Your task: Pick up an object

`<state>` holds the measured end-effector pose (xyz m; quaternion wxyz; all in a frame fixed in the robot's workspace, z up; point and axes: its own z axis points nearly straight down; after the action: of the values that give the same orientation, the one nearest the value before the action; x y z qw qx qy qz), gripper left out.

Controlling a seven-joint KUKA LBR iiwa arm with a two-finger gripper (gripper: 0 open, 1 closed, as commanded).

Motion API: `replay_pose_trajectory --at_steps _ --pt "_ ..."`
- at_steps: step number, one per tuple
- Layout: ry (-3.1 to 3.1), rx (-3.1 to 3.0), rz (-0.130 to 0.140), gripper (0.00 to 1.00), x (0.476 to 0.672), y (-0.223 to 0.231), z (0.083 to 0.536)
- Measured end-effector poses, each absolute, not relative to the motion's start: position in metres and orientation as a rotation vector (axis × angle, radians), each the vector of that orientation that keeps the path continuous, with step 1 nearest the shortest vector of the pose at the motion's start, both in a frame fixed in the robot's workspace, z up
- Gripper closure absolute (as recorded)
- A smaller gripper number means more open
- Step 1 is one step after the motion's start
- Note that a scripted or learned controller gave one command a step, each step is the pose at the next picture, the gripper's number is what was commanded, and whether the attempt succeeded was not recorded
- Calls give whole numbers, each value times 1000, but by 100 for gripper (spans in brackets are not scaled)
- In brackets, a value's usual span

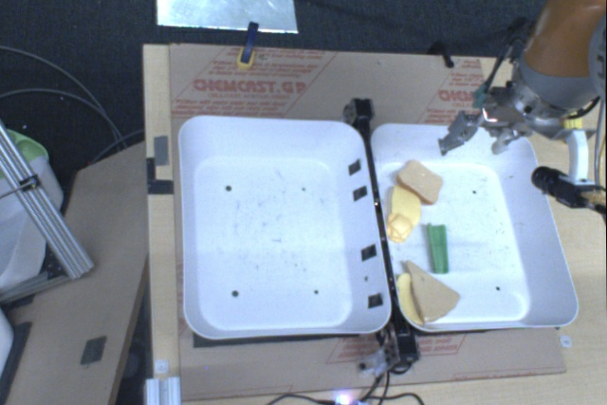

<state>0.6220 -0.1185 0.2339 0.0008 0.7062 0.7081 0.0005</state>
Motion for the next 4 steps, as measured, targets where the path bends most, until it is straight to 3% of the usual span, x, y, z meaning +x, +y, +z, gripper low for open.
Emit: replay_pose_trajectory --at_steps 1,2,3,4 --pt "2231 2218 -5 0 636 -114 116" --pt "2223 2235 -11 0 513 -136 86" --pt "2225 2221 1 0 486 -101 84" --pt "2225 2213 6 0 488 -81 123"
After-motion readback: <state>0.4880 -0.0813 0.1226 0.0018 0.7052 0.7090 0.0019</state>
